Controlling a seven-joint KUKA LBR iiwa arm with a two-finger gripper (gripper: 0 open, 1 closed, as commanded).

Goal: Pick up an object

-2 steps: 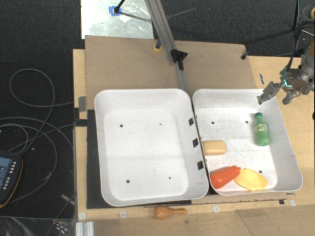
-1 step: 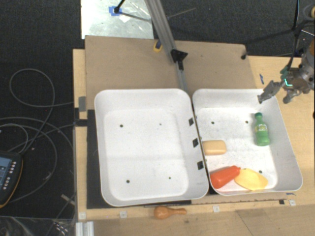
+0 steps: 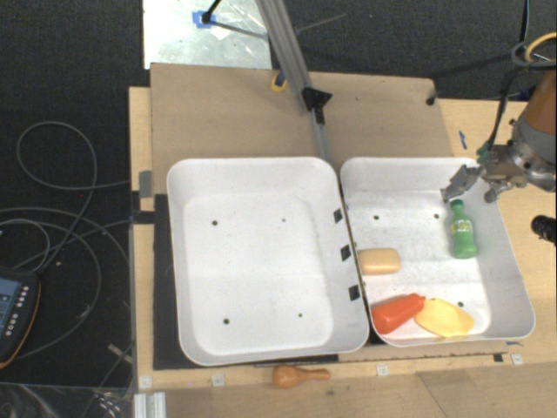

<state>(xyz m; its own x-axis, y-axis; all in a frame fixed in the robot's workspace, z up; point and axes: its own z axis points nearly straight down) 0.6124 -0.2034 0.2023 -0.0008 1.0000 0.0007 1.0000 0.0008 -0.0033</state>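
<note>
The arm (image 3: 540,120) comes in from the right edge, its grey wrist and orange band high over the far right corner of the right bin (image 3: 409,177). The end effector (image 3: 474,183) hangs above that bin's upper right rim, its two fingers (image 3: 454,188) spread apart with nothing between them, one pointing down-left toward the cap of the green bottle (image 3: 462,232).

The green bottle lies close to the right wall of the right bin, just below the end effector and apart from it. A tan block (image 3: 379,261) sits near the bin's left wall. Along the near edge a red object (image 3: 397,312) and a yellow object (image 3: 445,318) lie touching each other, the yellow one near the bottom right corner. The middle of this bin's floor is open between the bottle and the block.

The left bin (image 3: 191,190) stands beside it, their inner rims meeting. An orange-brown object (image 3: 298,374) lies on the worktop (image 3: 209,103) just outside the near rim of the left bin.
</note>
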